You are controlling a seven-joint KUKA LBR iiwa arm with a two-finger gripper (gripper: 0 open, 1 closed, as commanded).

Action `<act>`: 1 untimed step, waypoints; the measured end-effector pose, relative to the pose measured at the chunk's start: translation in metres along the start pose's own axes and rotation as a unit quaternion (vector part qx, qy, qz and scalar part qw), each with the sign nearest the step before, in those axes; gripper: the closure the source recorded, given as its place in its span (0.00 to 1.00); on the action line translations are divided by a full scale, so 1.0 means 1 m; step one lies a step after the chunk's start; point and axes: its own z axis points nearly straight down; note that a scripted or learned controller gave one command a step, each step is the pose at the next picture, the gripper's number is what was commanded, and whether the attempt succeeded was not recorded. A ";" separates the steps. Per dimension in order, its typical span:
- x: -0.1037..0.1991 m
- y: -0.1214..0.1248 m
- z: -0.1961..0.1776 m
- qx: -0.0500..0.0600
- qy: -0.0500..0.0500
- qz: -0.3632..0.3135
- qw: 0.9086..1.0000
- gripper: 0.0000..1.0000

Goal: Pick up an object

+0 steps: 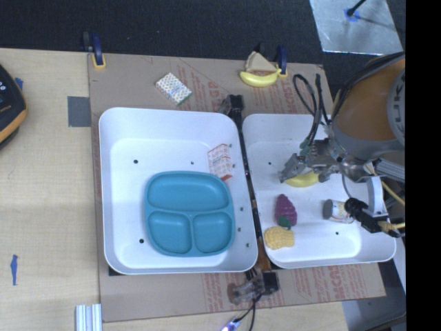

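The arm enters from the right edge, where its grey body and orange band are cut off by the frame. The end effector (300, 172) is low inside the right bin (262, 143), directly over a yellow banana-shaped object (304, 180). The banana-shaped object is partly hidden by the end effector; contact or closure on it cannot be determined from this view.

Positions relative to the right bin:
- Purple grape-cluster object (286, 210): lower-left area of the bin floor.
- Yellow corn-like object (278, 238): just below the grape cluster, near the bin's front-left corner.
- Small grey-and-white cylindrical object (335, 210): right of the grape cluster, partly overlapped by the arm's cables; its markings are too small to read.
- Left bin (110, 185): immediately to the left, rims touching.
- Blue divided plate (188, 211): on the floor of the left bin.
- Red-and-white packet (221, 161): in the left bin, just above the plate; the print is not legible.
- Patterned square packet (173, 87): on the cardboard sheet (138, 74) beyond the left bin.
- Second banana (260, 77): on the cardboard just behind the right bin, touching a pale wedge-shaped item that is hard to identify.

Red printing on the cardboard is too faint to read. A dark yellow-edged device (9, 109) on the bench is cut off at the far left edge.
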 end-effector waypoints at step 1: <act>0.004 -0.049 0.073 0.000 0.000 0.001 1.000 0.00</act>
